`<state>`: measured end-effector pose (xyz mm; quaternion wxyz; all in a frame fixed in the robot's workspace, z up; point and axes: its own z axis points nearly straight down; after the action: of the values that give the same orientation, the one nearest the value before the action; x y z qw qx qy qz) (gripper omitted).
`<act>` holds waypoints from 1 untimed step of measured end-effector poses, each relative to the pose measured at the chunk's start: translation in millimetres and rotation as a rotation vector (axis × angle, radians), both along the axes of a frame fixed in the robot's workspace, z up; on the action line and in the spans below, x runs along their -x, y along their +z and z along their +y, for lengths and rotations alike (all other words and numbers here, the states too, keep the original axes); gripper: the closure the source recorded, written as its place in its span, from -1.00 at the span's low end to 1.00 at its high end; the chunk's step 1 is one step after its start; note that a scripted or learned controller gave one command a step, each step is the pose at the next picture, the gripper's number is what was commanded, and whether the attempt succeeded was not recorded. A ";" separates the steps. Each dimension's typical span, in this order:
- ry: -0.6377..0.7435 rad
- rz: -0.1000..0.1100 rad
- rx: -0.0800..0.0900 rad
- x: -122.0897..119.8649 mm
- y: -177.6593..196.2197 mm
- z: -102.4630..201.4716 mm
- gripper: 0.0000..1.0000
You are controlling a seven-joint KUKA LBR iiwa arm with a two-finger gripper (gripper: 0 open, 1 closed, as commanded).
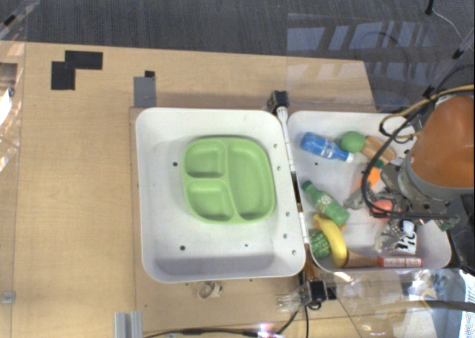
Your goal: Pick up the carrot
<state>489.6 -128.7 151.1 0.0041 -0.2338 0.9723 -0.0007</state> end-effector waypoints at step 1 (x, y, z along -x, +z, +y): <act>-0.272 -0.007 -0.001 -35.4 -61.5 -30.5 -1.00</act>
<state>524.9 -159.3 89.7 0.0077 -0.0998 0.9950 -0.0016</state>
